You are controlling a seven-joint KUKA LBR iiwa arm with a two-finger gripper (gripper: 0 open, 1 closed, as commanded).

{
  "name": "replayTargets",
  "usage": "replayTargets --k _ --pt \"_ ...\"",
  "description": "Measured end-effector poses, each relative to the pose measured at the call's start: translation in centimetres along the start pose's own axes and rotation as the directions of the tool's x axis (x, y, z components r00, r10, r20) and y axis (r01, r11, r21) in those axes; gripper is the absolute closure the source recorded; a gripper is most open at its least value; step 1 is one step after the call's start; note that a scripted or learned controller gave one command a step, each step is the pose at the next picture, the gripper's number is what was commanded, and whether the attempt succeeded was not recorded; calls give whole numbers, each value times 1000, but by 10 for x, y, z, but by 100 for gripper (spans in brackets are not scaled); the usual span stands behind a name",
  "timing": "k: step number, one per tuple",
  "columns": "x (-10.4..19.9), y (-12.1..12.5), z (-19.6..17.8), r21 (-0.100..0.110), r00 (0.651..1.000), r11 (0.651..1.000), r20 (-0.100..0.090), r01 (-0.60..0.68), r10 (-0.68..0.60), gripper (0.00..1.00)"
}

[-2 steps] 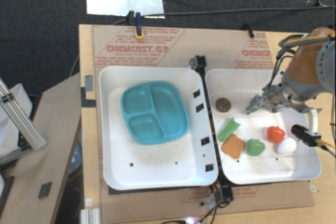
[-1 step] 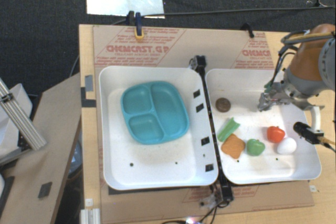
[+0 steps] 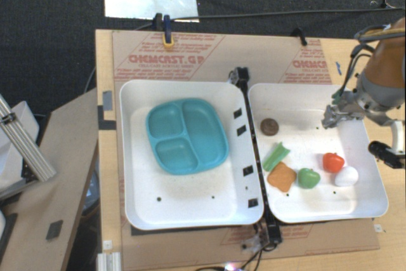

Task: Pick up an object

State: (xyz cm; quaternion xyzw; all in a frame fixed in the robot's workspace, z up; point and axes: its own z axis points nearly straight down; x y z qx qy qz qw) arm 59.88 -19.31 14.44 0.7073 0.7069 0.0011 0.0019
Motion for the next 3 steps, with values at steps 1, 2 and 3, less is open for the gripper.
replayTargets --k 1,2,3 --pt "2 11 -51 0 1000 1000 0 5 -5 100" --pt "2 12 -76 0 1000 1000 0 6 -6 100" --pt "53 14 -67 3 1000 1000 -2 9 -9 100"
